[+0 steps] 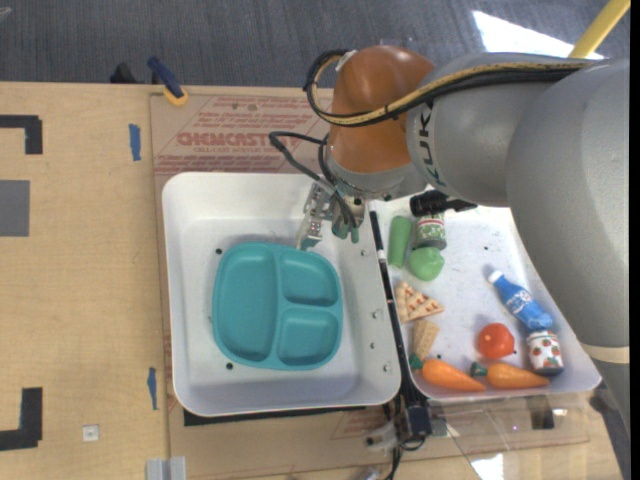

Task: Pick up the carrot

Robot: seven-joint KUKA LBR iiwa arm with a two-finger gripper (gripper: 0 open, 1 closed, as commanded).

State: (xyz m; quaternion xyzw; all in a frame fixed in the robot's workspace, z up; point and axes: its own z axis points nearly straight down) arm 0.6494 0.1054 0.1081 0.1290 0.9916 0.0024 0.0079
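Grey and bulky, the arm (pixel 530 158) sweeps in from the right and covers much of the right bin's (pixel 470 258) upper part, its orange band (pixel 375 108) sitting over the strip where the two bins meet. Black and yellow cables loop around that band. Below it the wrist points downward and the gripper (pixel 322 226) hangs over the upper right area of the left bin (pixel 190 268), just above the far edge of the teal divided tray (pixel 277 305). Two slim metal fingers (pixel 311 230) appear slightly apart with nothing between them, though the tips are small and partly lost against the white wall, so the gap is hard to judge.

Two carrots lie in the right bin along its near edge, well apart from the gripper. One carrot (pixel 450 374) lies close to the near left corner, its thick end toward the divider. The second carrot (pixel 515 375) lies just to its right, green tops meeting between them. A red tomato (pixel 495 340) sits just behind them, and a small red-and-white can (pixel 543 352) stands beside the second carrot. Farther back are a blue bottle (pixel 520 301), a pizza slice (pixel 416 302), a cone-like piece (pixel 425 339), a green object (pixel 425 263) and a dark-capped jar (pixel 431 230) near the arm.
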